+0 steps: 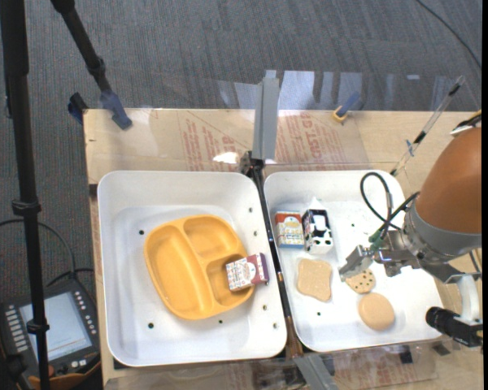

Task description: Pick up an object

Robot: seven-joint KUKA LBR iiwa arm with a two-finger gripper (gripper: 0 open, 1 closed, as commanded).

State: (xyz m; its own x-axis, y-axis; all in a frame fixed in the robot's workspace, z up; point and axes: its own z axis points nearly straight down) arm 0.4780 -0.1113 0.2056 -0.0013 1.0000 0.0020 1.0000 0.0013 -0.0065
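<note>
Two shallow white plastic bins sit side by side at the near edge of the wooden bench (179,136), the left bin (118,218) and the right bin (342,189) meeting at a narrow seam under an upright grey post (266,120). Lying in the left bin is a yellow three-compartment plastic tray (179,266), and a small purple-and-white carton (246,272) rests tilted in its right-hand compartment; bare white floor runs all round the tray, widest along the left and near walls. At the near side of the right bin, a round tan bun-like piece (376,311) lies close to the front wall, with a tan toast-shaped slice (315,279) to its left and a small speckled brown cookie (360,281) between and just behind them. Behind the toast stand a small red-and-white carton (289,228) and a black-and-white cow-patterned milk carton (317,230), side by side and nearly touching; their printing is too small to read. From the right, the grey arm with its orange band (455,185) brings the gripper (356,264) just above the cookie, and whether the claw is spread or closed, or grips anything, cannot be told. Open floor remains in the far right part of that bin. Red lettering on the bench board is unreadable. Dark grey carpet (228,39) surrounds the bench.
</note>
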